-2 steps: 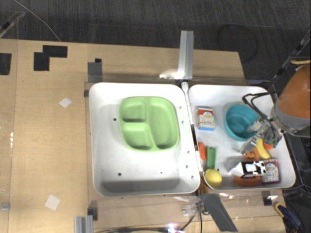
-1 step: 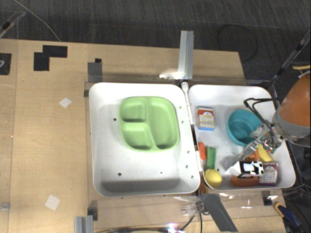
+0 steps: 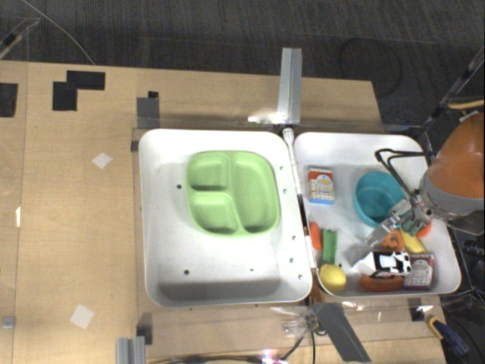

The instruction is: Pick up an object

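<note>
At the near edge of the wooden table point(image 3: 68, 226), two shallow white bins sit side by side. In the right bin point(image 3: 348, 154), closest to the front rim, a yellow lemon-like ball point(image 3: 332, 277) lies beside a reddish sausage-shaped toy point(image 3: 381, 282), a black-and-white patterned block point(image 3: 392, 262) and a small pinkish packet point(image 3: 420, 271). Just behind them stand a green stick point(image 3: 329, 242) and an orange piece point(image 3: 315, 236) pressed against the dividing wall. The gripper point(image 3: 395, 226) hangs low over this cluttered corner, directly above an orange item point(image 3: 392, 241) and a yellow one point(image 3: 414, 243); whether it is clamped on anything or spread apart cannot be told from here, as the metal parts blur into the objects below. The arm's orange band point(image 3: 460, 161) comes in from the right side. Farther back in the same bin rest a teal cup point(image 3: 377, 196) and a small white and orange carton point(image 3: 320, 186). The left bin point(image 3: 163, 271) holds a light green divided tray point(image 3: 231, 192), lying flat near its middle. Beyond the bins, a grey metal post point(image 3: 290, 86) rises at the seam, with dark carpet point(image 3: 189, 14) behind.
</note>
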### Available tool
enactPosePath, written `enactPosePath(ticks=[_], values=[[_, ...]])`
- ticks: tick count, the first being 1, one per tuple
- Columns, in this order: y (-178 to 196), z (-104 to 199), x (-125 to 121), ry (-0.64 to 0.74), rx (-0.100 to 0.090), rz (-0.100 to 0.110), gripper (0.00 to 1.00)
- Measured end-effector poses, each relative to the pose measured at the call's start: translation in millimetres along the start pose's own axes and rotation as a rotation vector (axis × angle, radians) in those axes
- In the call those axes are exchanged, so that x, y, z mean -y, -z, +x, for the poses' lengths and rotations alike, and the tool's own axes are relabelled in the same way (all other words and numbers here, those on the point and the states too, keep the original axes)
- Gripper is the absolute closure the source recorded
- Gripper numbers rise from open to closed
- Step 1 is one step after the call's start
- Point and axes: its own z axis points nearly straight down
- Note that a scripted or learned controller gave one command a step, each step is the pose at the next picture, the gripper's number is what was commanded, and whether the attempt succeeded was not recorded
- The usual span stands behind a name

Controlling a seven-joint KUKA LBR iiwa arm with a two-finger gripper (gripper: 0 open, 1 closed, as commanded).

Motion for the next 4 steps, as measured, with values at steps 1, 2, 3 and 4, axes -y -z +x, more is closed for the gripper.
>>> enactPosePath(ticks=[1, 2, 3, 4], values=[[1.1, 20.7, 7.5, -0.184, 0.002, -0.002, 0.00], [19.1, 17.4, -1.2, -0.170, 0.016, -0.019, 1.00], [129.7, 56.0, -108.1, -0.340, -0.012, 0.004, 1.00], [150.0, 73.0, -113.6, -0.646, -0.012, 0.014, 1.00]])
